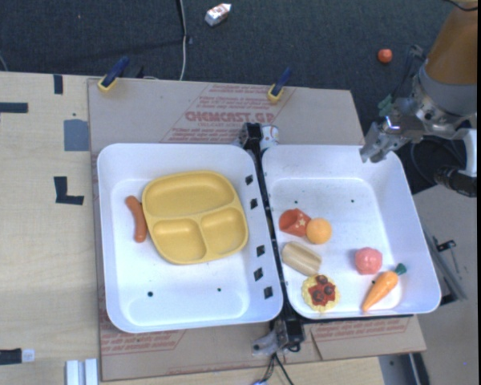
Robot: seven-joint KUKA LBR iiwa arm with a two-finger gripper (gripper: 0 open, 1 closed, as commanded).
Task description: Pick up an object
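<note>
The right bin [349,184] holds several toy foods: a red piece [293,220] touching an orange ball [319,231], a tan bread roll [301,257], a small pizza-like piece [321,292], a pink ball [368,260] and a carrot [381,289]. My gripper [377,145] hangs over the far right corner of that bin, above its rim and apart from every food. Nothing shows between its fingers.
The left bin [120,295] holds a yellow divided plate [196,216] and a sausage [136,218] beside it. A black divider [259,215] runs between the bins. Clamps [112,76] hold the cardboard at the back. A small orange ball [385,54] lies on the dark floor.
</note>
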